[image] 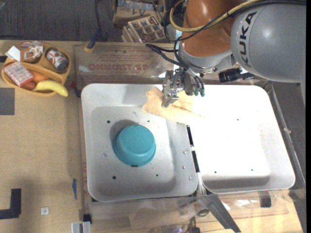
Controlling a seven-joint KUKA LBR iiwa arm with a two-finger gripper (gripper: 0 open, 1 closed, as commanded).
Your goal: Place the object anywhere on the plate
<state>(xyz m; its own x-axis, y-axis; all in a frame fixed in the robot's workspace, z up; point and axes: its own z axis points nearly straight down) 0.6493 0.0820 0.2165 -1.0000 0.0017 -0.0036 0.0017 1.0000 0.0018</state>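
Gripper (pixel 168 100) hanging tip-down off the grey KUKA arm (pixel 272 38), over the back of the left bin (pixel 97 178), close to the divider between the two bins. Open or clenched: cannot tell, tip too small and merged with what lies under it.

Directly below and touching the tip: flat tan floppy object (pixel 170 112), cloth-like, exact kind unclear. Draped from just left of the gripper across the divider to just right of it, onto the back-left corner of the right bin (pixel 243 144). Left end bunched up a little beside the tip. Whether pinched or merely touched: cannot tell.

Forward and left of the gripper, apart from the tan object: round teal plate (pixel 135 144), on the floor of the left bin, nothing resting on it.

Far left of the gripper, outside the bins on the bench: yellow tray (pixel 8 75) with a banana (pixel 52 87) at its near edge and small packets inside.
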